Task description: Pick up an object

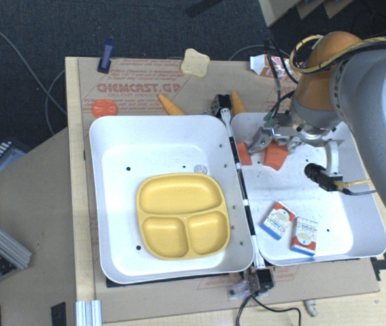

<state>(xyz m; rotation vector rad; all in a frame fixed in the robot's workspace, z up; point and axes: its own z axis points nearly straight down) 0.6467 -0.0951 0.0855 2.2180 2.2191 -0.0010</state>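
My gripper [269, 140] hangs over the back left part of the right bin [356, 243]. Directly under it lies an orange-red block [275, 156], and a smaller red piece [244, 154] rests against the bin's left wall. Whether the block is touched or gripped is unclear from this angle. Two small blue, white and red packets [278, 221] [306, 236] lie near the front of the right bin. A yellow divided plate [183, 216] fills the middle of the left bin [111, 182], with a small round grey item [200, 170] just behind it.
On the cardboard behind the bins lie a blue object [104, 55], a toy bread slice [194, 62], a carrot [170, 104], an orange disc [103, 107] and a small box [268, 64]. A black connector with a yellow cable [321, 176] hangs off the arm over the right bin.
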